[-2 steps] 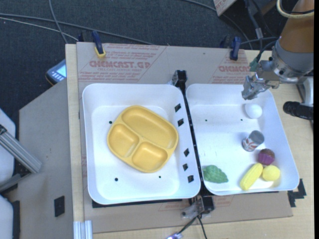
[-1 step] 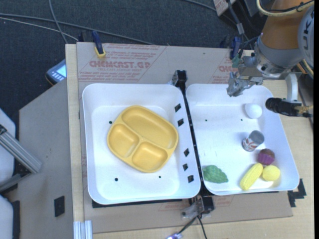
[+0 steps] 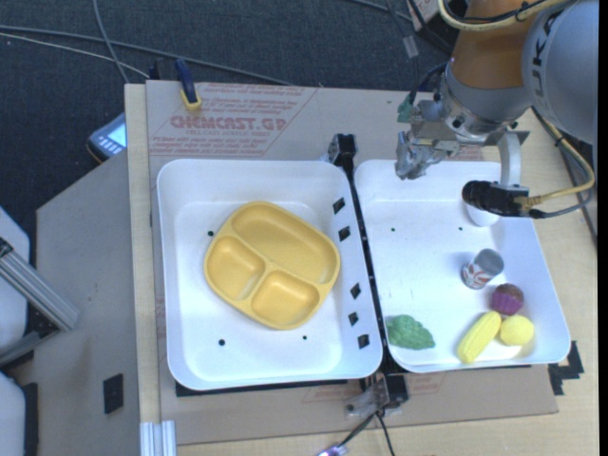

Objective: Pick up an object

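My gripper (image 3: 412, 167) hangs over the far left corner of the right bin (image 3: 427, 226), with nothing visible between its fingers. Well away from it, near that bin's front right, lie a small grey and red can (image 3: 482, 269), a purple fruit (image 3: 507, 299), a yellow lemon (image 3: 518, 331) and a yellow corn cob (image 3: 478, 337). A green leafy toy (image 3: 409, 332) sits at the bin's front left. The left bin (image 3: 180, 255) holds a yellow divided plate (image 3: 272, 264).
A black divider with clips (image 3: 350, 245) runs between the two bins. A cardboard sheet (image 3: 237, 122) lies under them, with a blue and yellow clamp (image 3: 188, 85) at its far edge. Cables trail across the dark floor behind.
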{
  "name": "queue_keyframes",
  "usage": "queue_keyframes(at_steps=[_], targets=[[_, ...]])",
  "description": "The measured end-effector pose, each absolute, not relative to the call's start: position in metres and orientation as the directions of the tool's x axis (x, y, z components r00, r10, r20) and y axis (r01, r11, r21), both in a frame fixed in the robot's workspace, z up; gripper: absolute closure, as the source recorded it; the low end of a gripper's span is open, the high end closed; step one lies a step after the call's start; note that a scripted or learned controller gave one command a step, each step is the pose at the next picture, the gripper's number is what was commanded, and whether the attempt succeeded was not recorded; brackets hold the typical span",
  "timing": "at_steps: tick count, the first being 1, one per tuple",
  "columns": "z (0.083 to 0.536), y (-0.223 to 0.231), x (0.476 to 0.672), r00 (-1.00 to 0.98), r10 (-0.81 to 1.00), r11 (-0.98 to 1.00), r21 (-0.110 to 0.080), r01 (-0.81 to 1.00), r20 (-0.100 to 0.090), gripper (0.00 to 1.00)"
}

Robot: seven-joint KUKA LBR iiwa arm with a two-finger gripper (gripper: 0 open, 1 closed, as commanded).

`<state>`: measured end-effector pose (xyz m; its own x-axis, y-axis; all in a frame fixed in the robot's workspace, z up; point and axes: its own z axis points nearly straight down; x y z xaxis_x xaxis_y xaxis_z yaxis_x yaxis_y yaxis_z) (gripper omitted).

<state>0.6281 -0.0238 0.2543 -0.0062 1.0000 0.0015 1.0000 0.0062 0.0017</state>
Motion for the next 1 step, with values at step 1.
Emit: queue_keyframes(at_steps=[1], targets=[[0.2391, 0.0354, 0.6297, -0.005, 1.0, 0.005, -0.004, 1.0, 0.002, 1.0]])
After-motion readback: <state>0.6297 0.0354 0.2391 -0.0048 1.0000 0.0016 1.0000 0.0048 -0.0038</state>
